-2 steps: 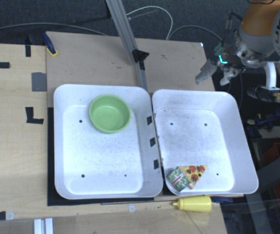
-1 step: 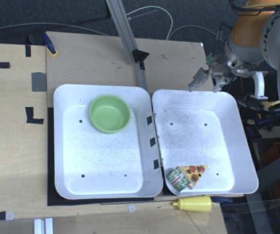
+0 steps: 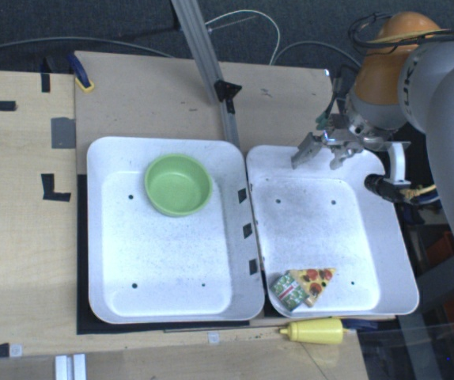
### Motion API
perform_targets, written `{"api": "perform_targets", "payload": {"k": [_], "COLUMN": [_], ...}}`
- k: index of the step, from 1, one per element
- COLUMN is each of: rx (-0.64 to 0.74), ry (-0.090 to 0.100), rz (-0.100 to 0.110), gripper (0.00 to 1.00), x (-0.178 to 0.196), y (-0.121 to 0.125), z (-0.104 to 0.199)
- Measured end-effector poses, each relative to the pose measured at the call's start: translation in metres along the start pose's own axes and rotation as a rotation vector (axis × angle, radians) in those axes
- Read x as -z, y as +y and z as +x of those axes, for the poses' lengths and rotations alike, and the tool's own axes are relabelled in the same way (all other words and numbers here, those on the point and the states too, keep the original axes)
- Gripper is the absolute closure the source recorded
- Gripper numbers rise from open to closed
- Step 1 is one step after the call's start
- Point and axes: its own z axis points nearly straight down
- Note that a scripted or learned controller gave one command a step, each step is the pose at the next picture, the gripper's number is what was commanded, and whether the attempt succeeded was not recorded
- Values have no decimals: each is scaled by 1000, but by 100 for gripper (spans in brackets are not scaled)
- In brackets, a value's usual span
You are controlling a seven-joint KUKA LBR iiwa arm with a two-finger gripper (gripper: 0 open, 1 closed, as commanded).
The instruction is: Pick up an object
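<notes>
A green bowl [image 3: 179, 184] sits in the far part of the left bin [image 3: 108, 291]. In the right bin [image 3: 385, 244], a small flat packet printed green, red and yellow [image 3: 300, 284] lies at the near left corner. A yellow bottle [image 3: 315, 331] lies on its side just outside the right bin's near rim. My gripper [image 3: 319, 157] hangs over the far edge of the right bin, open, its two fingers spread with nothing between them. It is well away from the packet and the bowl.
A grey metal pole [image 3: 203, 50] slants across the bench down to the far rims where the bins meet. Cables loop behind the bench. The arm's grey and orange wrist [image 3: 389, 70] stands over the far right corner. Black tape marks lie on the wood at left.
</notes>
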Motion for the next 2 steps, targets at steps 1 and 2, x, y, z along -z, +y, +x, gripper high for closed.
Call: {"api": "perform_targets", "payload": {"k": [1,2], "rx": [-1,0], "ry": [-1,-1], "rz": [-7,-6], "gripper": [0,100], "x": [-51,-41], "y": [3,4], "z": [-9,-8]}}
